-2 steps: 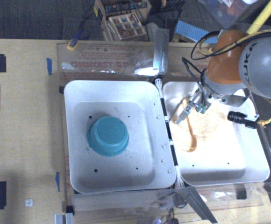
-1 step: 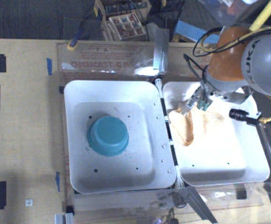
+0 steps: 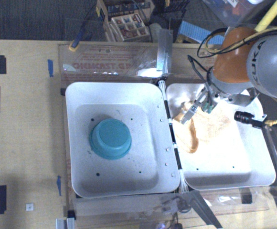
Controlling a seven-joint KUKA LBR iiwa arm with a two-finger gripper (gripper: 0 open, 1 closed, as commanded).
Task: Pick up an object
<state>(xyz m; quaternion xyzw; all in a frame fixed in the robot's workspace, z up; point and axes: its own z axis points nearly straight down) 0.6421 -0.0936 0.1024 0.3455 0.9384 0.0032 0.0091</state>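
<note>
Camera view puts the jaws low in the right bin [image 3: 253, 175], near its upper-left corner, at about the tip of the gripper [image 3: 192, 112]; whether they are open or closed I cannot tell, since the glare off the white floor swallows the fingertips. Nothing can be seen held between them.

Just below and beside the tip lies a thin tan strip [image 3: 192, 136], curved, flat on the bin floor and running down toward the bin's middle. Its upper end appears to touch or nearly touch the gripper, though the glare makes that uncertain.

By the look of it, the step in hand is the reach or the close on the strip, with the lift not yet made. A next move would call for the jaws to straddle the strip's upper end squarely and pinch it; a limp, flat thing may slip out.

Well apart, in the left bin [image 3: 81, 99], a blue bowl [image 3: 111, 138] sits upside down at its middle.
</note>
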